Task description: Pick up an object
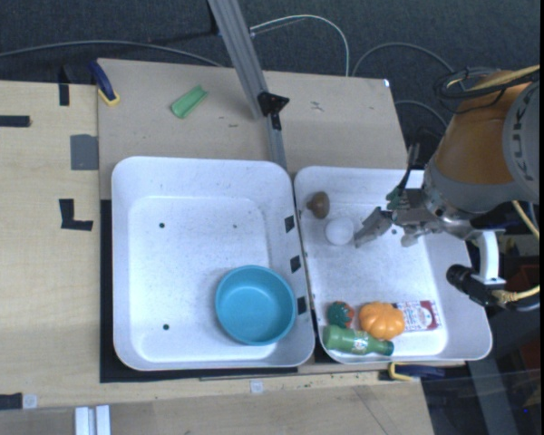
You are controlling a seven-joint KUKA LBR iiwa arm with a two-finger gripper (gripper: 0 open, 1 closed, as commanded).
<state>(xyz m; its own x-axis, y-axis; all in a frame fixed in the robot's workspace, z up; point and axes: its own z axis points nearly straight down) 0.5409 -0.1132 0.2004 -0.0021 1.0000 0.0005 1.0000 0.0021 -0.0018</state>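
Note:
My gripper (388, 235) hangs over the middle of the right bin (453, 338), fingers spread open with nothing between them. A white ball (338, 232) lies just left of the left fingertip (366, 235), apart from it. A brown roundish object (318, 204) sits a little farther back, near the bin's left wall. At the front of the bin lie an orange round object (381, 319), a green object (354, 341), a small red-and-green piece (340, 314) and a white-and-red packet (422, 315). A blue bowl (255, 304) rests in the left bin (131, 243).
A grey slanted pole (240, 48) comes down to the back edge where the bins meet. A green block (189, 101) and a blue-and-yellow clip (103, 82) lie on the board behind the left bin. Cables run behind the bench.

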